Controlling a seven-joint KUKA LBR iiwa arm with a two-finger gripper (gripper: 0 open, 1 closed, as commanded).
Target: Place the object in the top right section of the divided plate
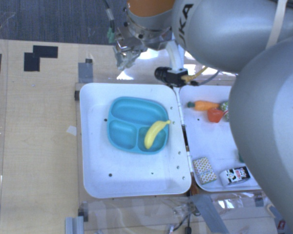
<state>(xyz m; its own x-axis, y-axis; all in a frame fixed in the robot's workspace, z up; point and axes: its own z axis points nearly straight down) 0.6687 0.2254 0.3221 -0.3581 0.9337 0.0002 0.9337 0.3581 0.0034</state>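
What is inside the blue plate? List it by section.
The plate holds one banana, lying slantwise in the lower right section, its tip over the plate's right rim. The large top section and the lower left one show bare blue. What lies under the banana is hidden.

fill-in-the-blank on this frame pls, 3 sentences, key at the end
1. The banana lies on the ____ plate.
2. The plate sits in the ____ bin.
3. The carrot lies in the ____ bin.

Missing words: blue; left; right
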